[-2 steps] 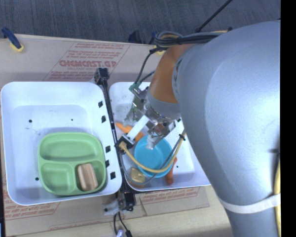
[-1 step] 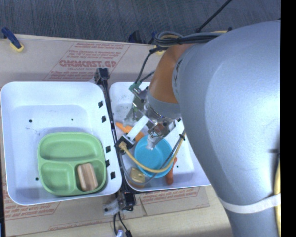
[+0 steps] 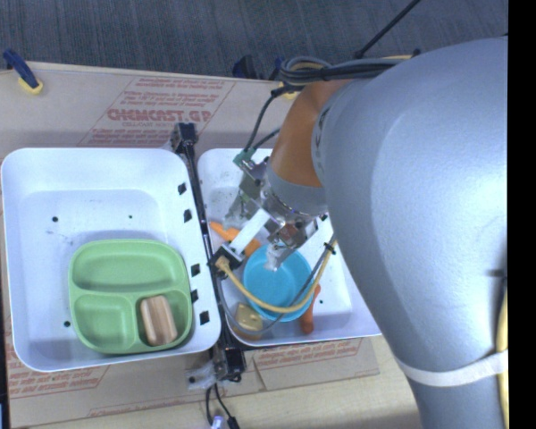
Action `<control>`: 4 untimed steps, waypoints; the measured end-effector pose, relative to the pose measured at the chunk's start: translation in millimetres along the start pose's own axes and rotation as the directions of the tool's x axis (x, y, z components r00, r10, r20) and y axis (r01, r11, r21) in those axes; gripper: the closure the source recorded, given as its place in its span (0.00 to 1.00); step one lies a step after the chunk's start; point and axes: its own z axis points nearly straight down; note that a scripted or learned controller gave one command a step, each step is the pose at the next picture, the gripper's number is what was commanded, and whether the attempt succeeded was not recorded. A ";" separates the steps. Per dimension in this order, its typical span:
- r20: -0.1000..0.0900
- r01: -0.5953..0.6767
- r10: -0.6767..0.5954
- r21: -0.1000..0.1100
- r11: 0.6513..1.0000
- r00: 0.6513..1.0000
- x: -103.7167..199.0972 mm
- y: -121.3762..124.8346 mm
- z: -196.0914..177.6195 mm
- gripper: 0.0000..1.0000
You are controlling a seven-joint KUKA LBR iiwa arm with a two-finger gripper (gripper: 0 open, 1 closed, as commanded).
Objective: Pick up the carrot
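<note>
Camera view, looking down at a slant. The surface [image 3: 116, 105] is covered by brown cardboard printed with red lettering and carries two shallow white bins side by side. The landmark for all positions below is the blue bowl [image 3: 277, 284], which sits in the right bin [image 3: 216, 172].

The arm [image 3: 411, 213], grey with an orange band [image 3: 297, 146] above the wrist, comes in from the right and covers most of the right bin. Its gripper [image 3: 266, 232] hangs over the bin just above the blue bowl's upper-left rim, touching or nearly touching it from this angle. Whether the fingers are spread or closed cannot be told, since the wrist hardware and cables hide them.

The carrot [image 3: 221, 231] shows as a short orange piece on the bin floor, just to the upper left of the blue bowl and beside the gripper. Nothing shows it between the fingers. A second orange strip [image 3: 309, 315] lies against the bowl's lower-right edge; what it is cannot be told. A yellow cable [image 3: 250, 300] loops across the bowl's lower rim, and a small clear cup-like item [image 3: 248, 318] sits just below-left of the bowl.

Well to the left of the bowl, in the left bin [image 3: 36, 186], rests a green divided plate [image 3: 116, 280], with a tan bread-like roll [image 3: 157, 320] in its lower-right compartment.
</note>
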 end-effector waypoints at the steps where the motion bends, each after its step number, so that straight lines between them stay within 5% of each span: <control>1: 0.000 0.000 0.000 0.000 1.000 1.000 0.0 0.0 0.0 0.00; 4: 0.000 0.000 0.000 0.000 1.000 1.000 0.0 0.0 0.0 0.00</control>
